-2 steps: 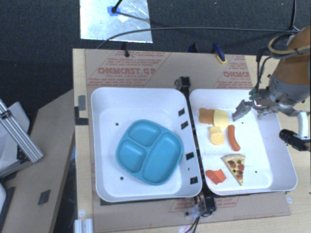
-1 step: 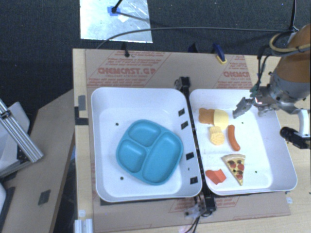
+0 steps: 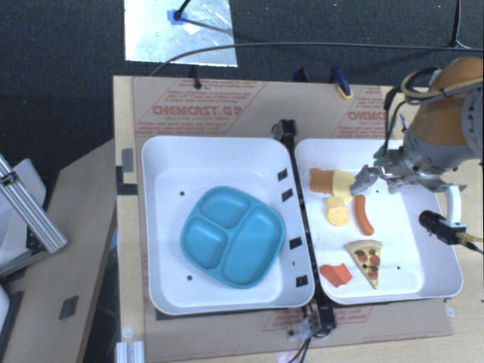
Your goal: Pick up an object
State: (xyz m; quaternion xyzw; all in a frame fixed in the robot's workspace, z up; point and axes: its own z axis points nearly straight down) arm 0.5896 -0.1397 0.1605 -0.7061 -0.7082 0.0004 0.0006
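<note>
My gripper (image 3: 368,178) hangs over the back middle of the right bin (image 3: 423,278). It is just right of an orange and yellow block (image 3: 330,181) and just above the top end of a red sausage (image 3: 364,213). Nothing shows as held in it. A yellow round piece (image 3: 338,215) lies left of the sausage. Nearer the front lie a pizza slice (image 3: 367,261) and a red-orange piece (image 3: 335,274).
The left bin (image 3: 170,172) holds a blue divided plate (image 3: 232,235). A black divider (image 3: 296,218) runs between the two bins. The arm (image 3: 446,127) comes in from the right over the right bin's back corner.
</note>
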